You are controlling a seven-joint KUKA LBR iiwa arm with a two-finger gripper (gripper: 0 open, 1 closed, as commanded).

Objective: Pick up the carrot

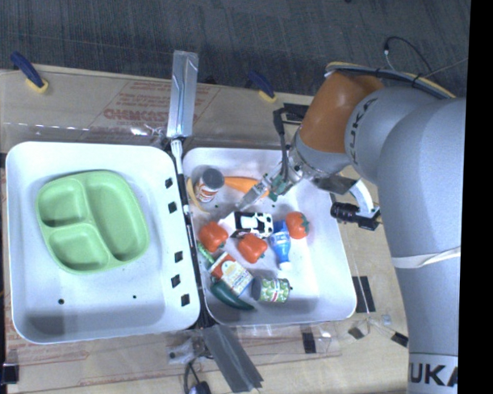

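Over the right bin: the grey arm with its orange band [340, 115] reaches in from the right, and the two-finger gripper [273, 187] hangs low near the bin's far wall.
Gripper state: I cannot tell how the gripper is set; its tip is small and blurred against the white floor.
Carrot: the orange tapered carrot [240, 185] lies on the bin floor just to the left of the gripper tip, its near end almost at the tip; whether they touch cannot be made out, and nothing shows it being held.
Can: a small round tin can with a dark open top [206, 185] stands left of the carrot, farther from the gripper, close to the divider between the bins.
Below the gripper: a black-and-white patterned block [255, 223] sits just toward the camera from the tip.
Around that block: a red tomato-like piece [297, 225], a blue-and-white small bottle [282, 248], an orange-red pepper-shaped piece [251, 247] and another orange-red piece [213, 235] are grouped near one another.
Front of the bin: a green-labelled small can on its side [272, 291], a colourful small carton [231, 274] and a dark green long vegetable [232, 297] lie farthest from the gripper.
Right bin: the shallow white bin [337, 278] holds all these things.
Left bin: the second shallow white bin [33, 306], well away to the gripper's left, holds a light green divided plastic plate [92, 219].
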